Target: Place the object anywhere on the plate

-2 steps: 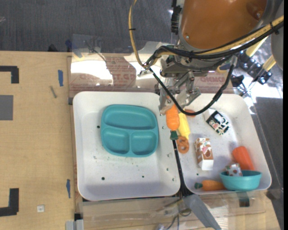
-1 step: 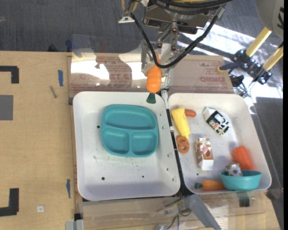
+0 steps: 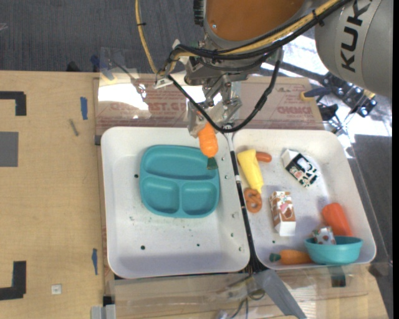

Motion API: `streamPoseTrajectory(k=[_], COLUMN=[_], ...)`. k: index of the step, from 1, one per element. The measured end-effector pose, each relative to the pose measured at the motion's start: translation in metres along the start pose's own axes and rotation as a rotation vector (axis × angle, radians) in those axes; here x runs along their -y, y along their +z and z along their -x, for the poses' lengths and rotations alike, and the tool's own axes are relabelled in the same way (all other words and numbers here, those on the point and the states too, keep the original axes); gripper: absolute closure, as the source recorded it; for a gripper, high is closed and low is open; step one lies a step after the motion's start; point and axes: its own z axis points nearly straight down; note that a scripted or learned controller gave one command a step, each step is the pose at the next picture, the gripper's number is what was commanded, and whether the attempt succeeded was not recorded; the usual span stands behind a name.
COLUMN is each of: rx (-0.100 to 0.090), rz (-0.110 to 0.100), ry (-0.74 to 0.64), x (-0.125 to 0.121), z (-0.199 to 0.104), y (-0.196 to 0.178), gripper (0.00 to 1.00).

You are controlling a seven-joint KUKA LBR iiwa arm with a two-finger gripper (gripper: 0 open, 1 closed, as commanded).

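The arm point(image 3: 262, 19) enters from the upper right, its orange band uppermost and the wrist pointed straight down over the rear edge of the bins, with black and yellow cables looped around it. The gripper point(image 3: 215, 124) hangs just above the ridge where the two bins meet, and its two fingers are closed on the upper end of an orange carrot point(image 3: 208, 143), which is clamped between them. The carrot is short, bright orange and smooth, hanging tilted with a small dark green stub at its lower end; that lower end sits over the right rear corner of the teal plate point(image 3: 179, 180), though whether it touches the plate cannot be told. The plate is a rounded tray with three compartments, lying in the left bin point(image 3: 124, 237). The right bin point(image 3: 355, 187) holds a yellow corn-shaped piece point(image 3: 250, 168), a small red item point(image 3: 263, 157) beside it, an orange ring point(image 3: 253, 199), a small carton point(image 3: 282, 212), a black and white pack point(image 3: 300, 168), an orange-red piece point(image 3: 336, 218), a teal bowl point(image 3: 334, 249) and a second carrot point(image 3: 293, 256) at the front edge
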Motion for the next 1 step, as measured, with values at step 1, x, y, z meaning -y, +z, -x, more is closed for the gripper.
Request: streamPoseTrajectory(k=[1], rx=[0.000], rz=[-0.007], ry=[0.000], x=[0.0005], z=[0.0000], y=[-0.0038], gripper=[0.00])
